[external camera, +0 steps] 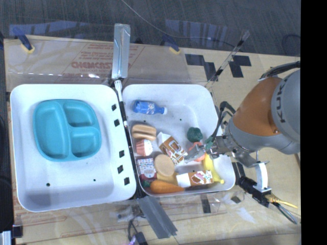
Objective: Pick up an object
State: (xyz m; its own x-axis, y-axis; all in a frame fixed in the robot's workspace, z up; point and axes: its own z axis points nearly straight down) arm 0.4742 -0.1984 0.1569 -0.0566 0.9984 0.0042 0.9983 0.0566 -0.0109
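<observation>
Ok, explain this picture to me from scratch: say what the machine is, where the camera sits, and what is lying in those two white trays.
One camera looks down at a slant on a bench. The grey and orange shape on the right is a robot arm, meant to pick up an object. Its hand reaches over the right edge of the right bin, low among the toys; whether it grips anything is too hard to see here.

The left bin holds a turquoise divided plate. The right bin holds toy food: a small blue bottle, a hot dog bun, a dark green lump, a banana, a carrot and some small printed boxes.
</observation>
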